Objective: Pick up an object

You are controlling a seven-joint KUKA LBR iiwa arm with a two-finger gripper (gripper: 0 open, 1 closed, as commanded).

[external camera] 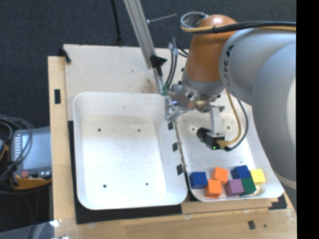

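My grey arm (264,83) bends above seven coloured blocks (233,187) huddled in the right bin (193,156); my gripper (175,106) hangs at the bins' seam, grip unreadable.

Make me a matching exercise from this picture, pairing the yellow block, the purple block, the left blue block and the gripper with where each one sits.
Things:
1. yellow block
2. purple block
3. left blue block
4. gripper

Places:
A. leftmost of the cluster
B. at the left rim of the right bin, apart from the blocks
C. rightmost of the cluster
D. between an orange block and the green block

Pairs: 1-C, 2-D, 3-A, 4-B.
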